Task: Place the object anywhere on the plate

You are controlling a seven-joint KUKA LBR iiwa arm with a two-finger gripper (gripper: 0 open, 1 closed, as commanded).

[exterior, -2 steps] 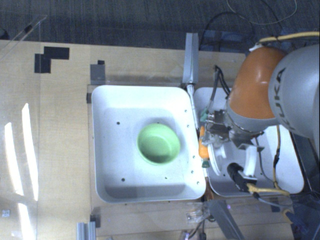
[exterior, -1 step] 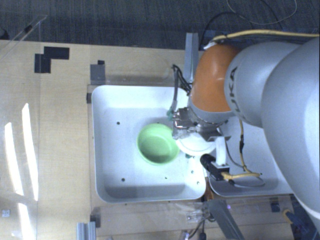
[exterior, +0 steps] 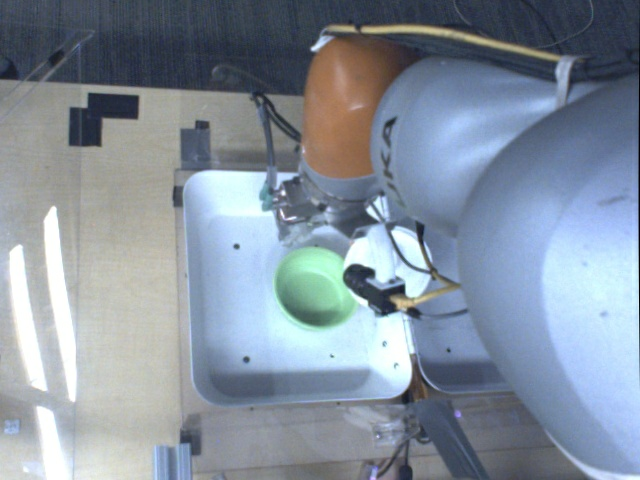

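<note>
The arm hangs over the plate; the end effector's state cannot be told. A centred, low release at the bin's three o'clock would suit.

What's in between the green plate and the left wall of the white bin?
Nothing but bare white floor of the bin, dotted with a few small dark holes, lies left of the green plate in the camera view.

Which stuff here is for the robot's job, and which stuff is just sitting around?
For the job:
- green plate in the left bin
- gripper just above the plate; I can't see any object in it

Just around:
- right bin, mostly hidden by the arm
- black marks on the bench
- cables on the arm
</note>
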